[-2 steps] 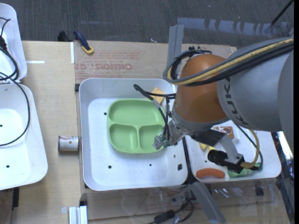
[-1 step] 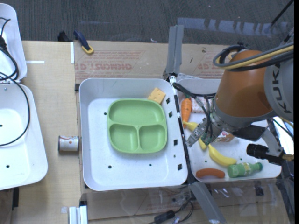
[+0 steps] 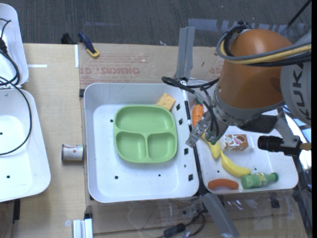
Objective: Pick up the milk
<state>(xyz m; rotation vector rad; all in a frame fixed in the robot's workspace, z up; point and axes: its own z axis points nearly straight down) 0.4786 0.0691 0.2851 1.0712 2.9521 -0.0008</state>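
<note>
The milk [image 3: 236, 142] is a small white carton with red-brown print. It lies flat in the right bin [image 3: 292, 178], near its middle. My gripper [image 3: 204, 135] hangs over the left part of that bin, just left of the carton and apart from it. It is open, with nothing between its fingers. One grey finger [image 3: 194, 137] points down towards the wall between the two bins. The orange wrist band [image 3: 250, 68] covers the back of the right bin.
A carrot [image 3: 197, 114], a banana [image 3: 229, 162], a red sausage [image 3: 223, 184] and a green bottle [image 3: 259, 180] lie around the milk. The left bin [image 3: 99, 182] holds a green divided plate [image 3: 145, 133] and a cheese wedge [image 3: 166, 101]. A small can [image 3: 73, 152] lies on the bench.
</note>
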